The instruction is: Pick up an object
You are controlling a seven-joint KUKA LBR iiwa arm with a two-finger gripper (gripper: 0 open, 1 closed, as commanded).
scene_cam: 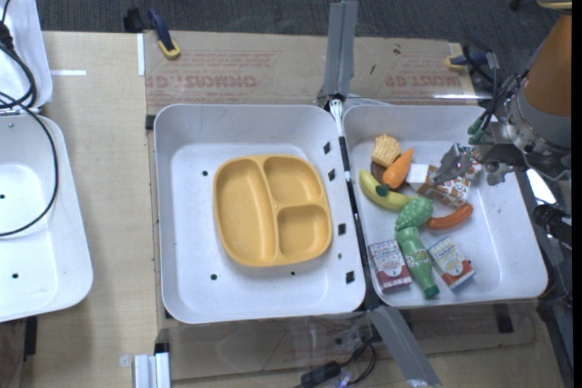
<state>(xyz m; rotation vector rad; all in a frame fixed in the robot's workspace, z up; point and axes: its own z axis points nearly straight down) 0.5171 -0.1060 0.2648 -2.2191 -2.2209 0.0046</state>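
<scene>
The right bin (pixel 509 241) holds several toy foods: a waffle piece (pixel 386 147), a carrot (pixel 398 169), a banana (pixel 380 192), a broccoli (pixel 414 213), a green bottle (pixel 421 261), a red sausage (pixel 451 217) and two small cartons (pixel 388 264) (pixel 452 263). A brown-and-white packet (pixel 451 191) lies near the bin's middle. My gripper (pixel 453 164) reaches in from the right and hangs low over that packet, just right of a small white block (pixel 419 174). Nothing visibly rides in it.
The left bin (pixel 182 195) holds a yellow divided plate (pixel 273 209). A grey divider post (pixel 340 50) stands between the bins at the back. A white fixture with black cables (pixel 23 168) sits at the far left. The arm's orange band (pixel 553 77) looms over the right bin's far corner.
</scene>
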